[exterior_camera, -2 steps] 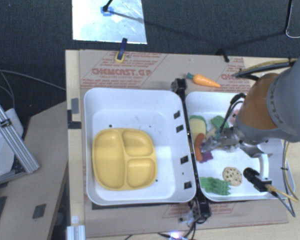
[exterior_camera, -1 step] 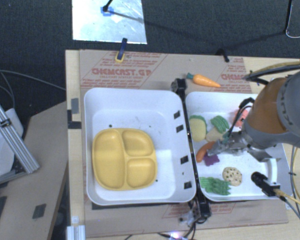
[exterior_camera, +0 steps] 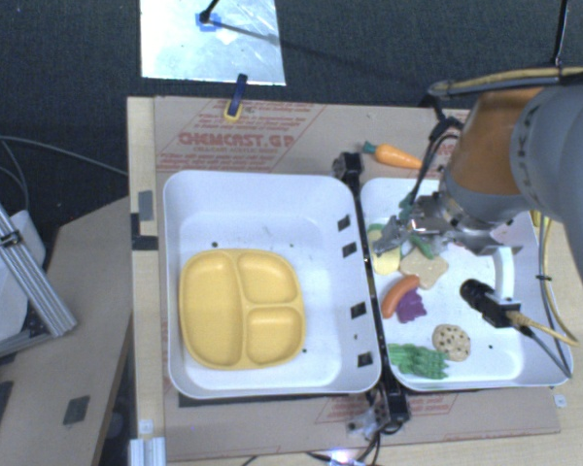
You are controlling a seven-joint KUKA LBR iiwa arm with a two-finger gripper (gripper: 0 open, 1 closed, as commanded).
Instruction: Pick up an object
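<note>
Your arm (exterior_camera: 525, 153) overhangs the right bin (exterior_camera: 534, 362), where the gripper (exterior_camera: 408, 229), whose opening you cannot tell, hovers at the bin's upper left, with the orange sausage (exterior_camera: 399, 293) just below it, long axis slanting up-right.

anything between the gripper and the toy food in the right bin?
Nothing visible. The gripper sits low over the right bin, right at the food pile. The cookie and green piece lie apart, uncovered. The arm hides the gripper's upper side.
</note>
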